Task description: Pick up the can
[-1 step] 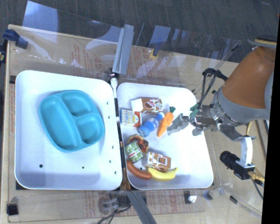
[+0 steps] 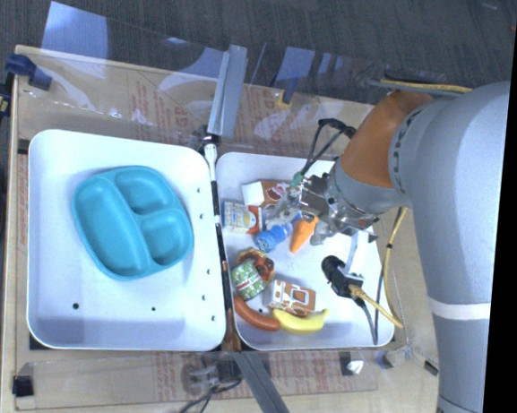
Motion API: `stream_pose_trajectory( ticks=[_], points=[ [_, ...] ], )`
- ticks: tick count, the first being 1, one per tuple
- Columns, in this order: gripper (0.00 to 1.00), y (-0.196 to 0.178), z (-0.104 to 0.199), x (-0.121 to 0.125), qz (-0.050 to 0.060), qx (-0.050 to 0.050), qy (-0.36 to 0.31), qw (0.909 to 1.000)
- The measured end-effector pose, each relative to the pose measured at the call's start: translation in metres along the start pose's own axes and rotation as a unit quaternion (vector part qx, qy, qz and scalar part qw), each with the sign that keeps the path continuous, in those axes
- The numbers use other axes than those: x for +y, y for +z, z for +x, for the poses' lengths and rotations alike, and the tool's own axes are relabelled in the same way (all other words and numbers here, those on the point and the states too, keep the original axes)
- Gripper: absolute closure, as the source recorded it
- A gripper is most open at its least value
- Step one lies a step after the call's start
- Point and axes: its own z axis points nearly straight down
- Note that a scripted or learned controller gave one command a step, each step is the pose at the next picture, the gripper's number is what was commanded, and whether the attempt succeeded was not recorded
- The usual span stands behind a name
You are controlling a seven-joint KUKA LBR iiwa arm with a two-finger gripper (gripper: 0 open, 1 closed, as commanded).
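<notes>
The left bin (image 2: 41,227) holds a blue tray (image 2: 131,220); right of it, my gripper (image 2: 287,214), state unclear, hangs over toy food; wooden worktop (image 2: 106,98) beneath.

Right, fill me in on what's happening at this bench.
The grey arm has reached in over the right bin, its gripper down among a pile of toy food near the bin's far side. The can lies closer to the near side, next to a banana and a hot dog, untouched. The left bin holds a blue divided plate.
</notes>
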Motion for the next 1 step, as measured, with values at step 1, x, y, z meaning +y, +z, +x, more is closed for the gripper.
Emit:
stream_pose_trajectory(
  ticks=[1],
  points=[
    [0.00, 0.0088, 0.0078, 0.0615, -0.001, 0.001, -0.006, 1.0000]
  ],
)
